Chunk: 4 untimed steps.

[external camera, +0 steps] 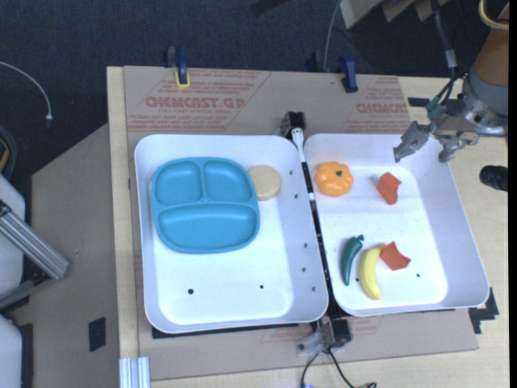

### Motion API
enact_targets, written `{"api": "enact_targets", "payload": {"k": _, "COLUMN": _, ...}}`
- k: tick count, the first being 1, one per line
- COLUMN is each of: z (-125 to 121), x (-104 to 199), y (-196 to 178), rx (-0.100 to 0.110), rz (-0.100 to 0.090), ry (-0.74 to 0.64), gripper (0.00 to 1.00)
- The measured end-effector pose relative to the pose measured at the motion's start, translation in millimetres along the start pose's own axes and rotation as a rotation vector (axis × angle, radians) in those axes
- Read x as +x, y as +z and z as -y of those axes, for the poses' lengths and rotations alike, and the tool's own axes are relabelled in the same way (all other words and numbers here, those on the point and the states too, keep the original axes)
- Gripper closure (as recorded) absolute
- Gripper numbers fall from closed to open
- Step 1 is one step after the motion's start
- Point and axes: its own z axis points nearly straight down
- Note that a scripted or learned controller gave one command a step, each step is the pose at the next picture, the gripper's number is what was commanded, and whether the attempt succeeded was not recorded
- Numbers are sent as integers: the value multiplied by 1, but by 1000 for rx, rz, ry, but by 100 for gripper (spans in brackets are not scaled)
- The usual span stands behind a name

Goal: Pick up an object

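Cardboard sheet [242,95] underlies both bins [161,297] above dark floor [97,23].

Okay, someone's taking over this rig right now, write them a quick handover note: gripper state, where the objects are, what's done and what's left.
Gripper: open, nothing between its fingers, hanging over the far right edge of the right bin.
Right bin: orange pumpkin at far left, red piece nearest the gripper, green pepper, banana and a second red piece at the near side.
Left bin: blue divided plate with a cream round disc beside it.
Done: no pick yet.
Left: grasp and lift one object; the red piece near the gripper looks the likeliest target.
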Motion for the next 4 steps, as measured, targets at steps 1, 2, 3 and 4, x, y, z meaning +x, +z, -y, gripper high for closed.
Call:
{"api": "enact_targets", "payload": {"k": 1, "z": -2, "x": 1, "y": -7, "rx": -13, "rz": 2, "ry": -3, "gripper": 0}}
{"api": "enact_targets", "payload": {"k": 2, "z": -3, "x": -4, "y": 56, "rx": -5, "rz": 1, "ry": -2, "gripper": 0}}
{"api": "enact_targets", "payload": {"k": 3, "z": -2, "x": -6, "y": 99, "rx": -6, "rz": 1, "ry": -2, "gripper": 0}}
{"api": "enact_targets", "payload": {"k": 4, "z": -1, "x": -5, "y": 153, "rx": -5, "rz": 0, "ry": -3, "gripper": 0}}
